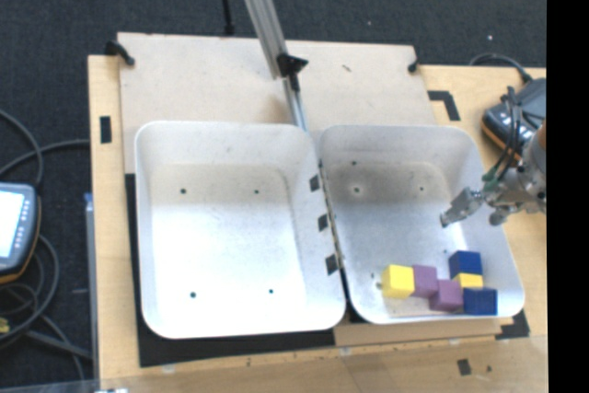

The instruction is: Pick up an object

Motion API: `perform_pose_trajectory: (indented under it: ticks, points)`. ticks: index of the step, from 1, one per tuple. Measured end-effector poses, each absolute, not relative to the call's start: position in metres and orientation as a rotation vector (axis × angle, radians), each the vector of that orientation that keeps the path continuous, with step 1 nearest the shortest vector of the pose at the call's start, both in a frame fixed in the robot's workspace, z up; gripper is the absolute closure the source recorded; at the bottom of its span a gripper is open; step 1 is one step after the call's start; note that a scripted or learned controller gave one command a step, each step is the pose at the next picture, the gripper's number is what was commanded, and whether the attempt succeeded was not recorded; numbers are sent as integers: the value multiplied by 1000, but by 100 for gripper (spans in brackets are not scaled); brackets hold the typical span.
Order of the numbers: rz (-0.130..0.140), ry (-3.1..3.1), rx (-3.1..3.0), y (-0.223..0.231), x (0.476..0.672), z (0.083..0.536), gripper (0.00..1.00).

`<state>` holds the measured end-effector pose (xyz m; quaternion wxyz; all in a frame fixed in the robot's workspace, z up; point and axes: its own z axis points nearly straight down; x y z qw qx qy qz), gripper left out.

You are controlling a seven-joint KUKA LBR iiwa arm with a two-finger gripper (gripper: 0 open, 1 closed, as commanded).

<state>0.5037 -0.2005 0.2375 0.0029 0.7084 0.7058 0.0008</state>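
Blocks, none picked: task appears barely begun, grasp and lift both remaining. Gripper [474, 205] hangs over the right bin's [386, 147] right side, well above the cluster; its state cannot be told. Yellow block [398, 280], purple blocks [436, 286] and blue blocks [472, 283] lie bunched in the bin's near right corner. Left bin [156, 198] alongside. No legible writing or labels.

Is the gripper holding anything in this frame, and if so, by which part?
Nothing is held. The gripper hangs over the right bin, above and apart from the yellow, purple and blue blocks clustered at its near edge.
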Motion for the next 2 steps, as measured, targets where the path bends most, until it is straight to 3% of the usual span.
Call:
perform_pose_trajectory:
  ticks: [1, 2]
  points:
    - [-4, 2228, 2220, -186, 555, 116, 0]
    - [1, 2221, 2219, -187, 556, 121, 0]
